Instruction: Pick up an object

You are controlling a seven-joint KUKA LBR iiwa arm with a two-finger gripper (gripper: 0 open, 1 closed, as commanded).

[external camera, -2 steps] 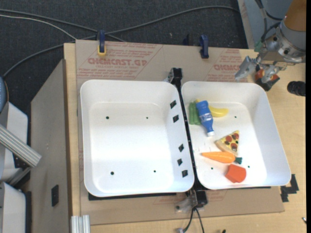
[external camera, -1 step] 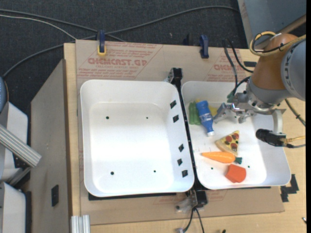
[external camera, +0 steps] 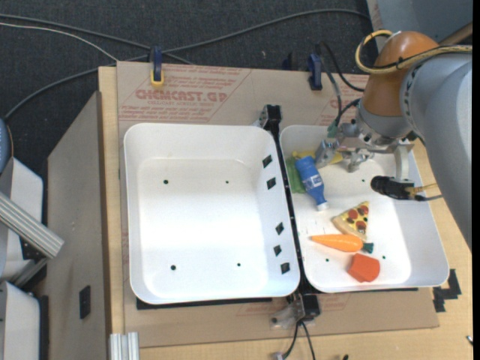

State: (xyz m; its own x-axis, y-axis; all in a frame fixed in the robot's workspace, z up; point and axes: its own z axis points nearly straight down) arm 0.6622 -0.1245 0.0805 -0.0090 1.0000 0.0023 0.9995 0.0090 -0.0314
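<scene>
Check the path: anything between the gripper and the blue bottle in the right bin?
Nothing visible. The gripper sits low over the back of the right bin, just right of the blue bottle, with bare bin floor between them. The pizza slice, carrot and red block lie nearer the front.

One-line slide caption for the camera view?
KUKA arm's end effector hovers over the right bin holding a blue bottle, pizza slice, carrot and red block.

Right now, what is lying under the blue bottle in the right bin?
A green object pokes out beneath the blue bottle, against the right bin divider wall. The bottle covers most of it, so I cannot tell what it is.
</scene>
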